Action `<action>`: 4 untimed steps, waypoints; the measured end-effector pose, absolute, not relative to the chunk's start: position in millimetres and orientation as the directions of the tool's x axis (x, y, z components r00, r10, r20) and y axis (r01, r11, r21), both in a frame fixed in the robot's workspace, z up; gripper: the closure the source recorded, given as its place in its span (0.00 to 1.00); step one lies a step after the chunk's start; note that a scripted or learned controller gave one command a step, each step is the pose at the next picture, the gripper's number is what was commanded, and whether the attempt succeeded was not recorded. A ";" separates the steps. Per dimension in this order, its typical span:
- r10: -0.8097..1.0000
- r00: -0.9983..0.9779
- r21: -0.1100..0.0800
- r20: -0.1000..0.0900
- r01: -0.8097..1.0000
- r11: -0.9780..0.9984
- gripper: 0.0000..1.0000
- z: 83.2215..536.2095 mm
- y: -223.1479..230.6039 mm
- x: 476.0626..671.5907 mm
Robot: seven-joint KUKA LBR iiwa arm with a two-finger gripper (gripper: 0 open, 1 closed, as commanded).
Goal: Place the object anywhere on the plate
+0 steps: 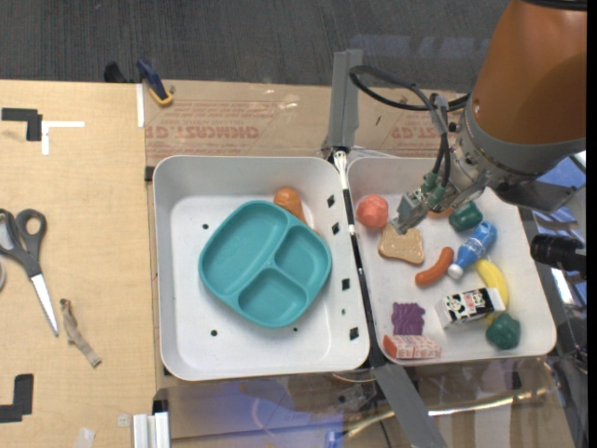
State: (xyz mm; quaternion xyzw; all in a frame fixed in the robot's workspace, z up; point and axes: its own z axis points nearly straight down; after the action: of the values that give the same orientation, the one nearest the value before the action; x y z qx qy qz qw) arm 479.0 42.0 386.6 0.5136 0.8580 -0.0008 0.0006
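Note:
A teal three-compartment plate [266, 264] lies in the left bin [177, 343] with nothing on it. My gripper [409, 216] hangs over the upper left part of the right bin [534, 343]. It sits just above a slice of toast [401, 246] and to the right of a red ball-shaped fruit [372, 210]. I see nothing held in it. An orange item [288, 200] lies in the left bin, just behind the plate's far rim.
The right bin also holds a red sausage [434, 266], a blue bottle [472, 248], a banana [492, 282], a small carton [469, 306], purple grapes [408, 318], a pink packet [411, 346] and two green items [465, 217] [503, 331]. Scissors [30, 259] lie on the bench at left.

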 end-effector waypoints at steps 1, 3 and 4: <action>0.748 -0.664 -0.001 -0.002 0.748 0.664 1.00 408.4 67.6 580.4; 0.292 -0.956 0.000 -0.005 0.292 0.956 1.00 492.1 -57.7 634.9; 0.148 -0.989 -0.001 -0.005 0.148 0.989 1.00 481.4 -121.0 652.6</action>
State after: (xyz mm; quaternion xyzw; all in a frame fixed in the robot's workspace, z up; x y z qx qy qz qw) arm 652.6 -121.0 481.4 0.0742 0.9972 -0.0004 0.0023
